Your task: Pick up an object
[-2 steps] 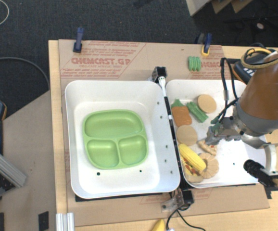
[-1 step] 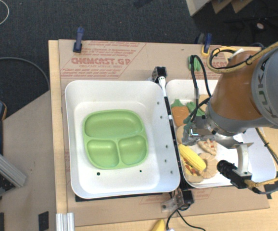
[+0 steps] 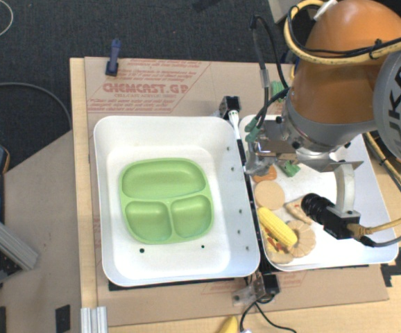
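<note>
The right bin (image 3: 381,252) holds several toy food pieces along its left side. A yellow corn cob (image 3: 277,227) lies on round tan crackers (image 3: 303,240), and a tan disc (image 3: 270,195) sits just behind them. A small orange piece (image 3: 264,176) and a green piece (image 3: 288,167) peek out from under the wrist. My gripper (image 3: 261,157) hangs low over the bin's back left corner, right above the orange piece. The big orange-banded arm (image 3: 346,54) hides the back of this bin.
The left bin (image 3: 110,137) holds a green divided plate (image 3: 166,198) in its middle. A black cylinder on a cable (image 3: 329,216) hangs from the arm over the right bin. Both bins rest on a cardboard sheet (image 3: 145,82); the wall between them (image 3: 244,186) is next to the gripper.
</note>
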You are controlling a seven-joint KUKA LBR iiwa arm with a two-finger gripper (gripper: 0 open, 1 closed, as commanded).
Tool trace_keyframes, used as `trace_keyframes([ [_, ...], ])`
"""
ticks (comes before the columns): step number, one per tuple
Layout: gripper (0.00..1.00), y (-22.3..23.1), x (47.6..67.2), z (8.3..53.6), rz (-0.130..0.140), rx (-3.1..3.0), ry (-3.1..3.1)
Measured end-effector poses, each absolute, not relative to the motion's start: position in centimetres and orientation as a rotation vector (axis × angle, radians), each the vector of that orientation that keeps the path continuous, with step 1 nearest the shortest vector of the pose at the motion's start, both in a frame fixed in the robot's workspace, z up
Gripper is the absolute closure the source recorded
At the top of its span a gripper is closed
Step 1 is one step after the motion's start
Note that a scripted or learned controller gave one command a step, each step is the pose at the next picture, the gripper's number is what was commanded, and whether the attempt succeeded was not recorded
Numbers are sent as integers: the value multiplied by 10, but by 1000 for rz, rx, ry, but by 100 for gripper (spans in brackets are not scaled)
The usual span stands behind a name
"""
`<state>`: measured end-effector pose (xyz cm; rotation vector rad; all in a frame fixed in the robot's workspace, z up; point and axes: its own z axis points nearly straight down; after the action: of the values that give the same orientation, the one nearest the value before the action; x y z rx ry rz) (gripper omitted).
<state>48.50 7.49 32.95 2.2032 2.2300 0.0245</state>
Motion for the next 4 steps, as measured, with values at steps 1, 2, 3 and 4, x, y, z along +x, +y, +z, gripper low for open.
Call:
trace_keyframes([
  [1,100,6,478,270,-9,2232,2216],
  [2,0,9,479,273,-1,2222,2222],
  [3,100,10,480,283,1,2220,2221],
  [4,0,10,480,283,-1,2221,2222],
])
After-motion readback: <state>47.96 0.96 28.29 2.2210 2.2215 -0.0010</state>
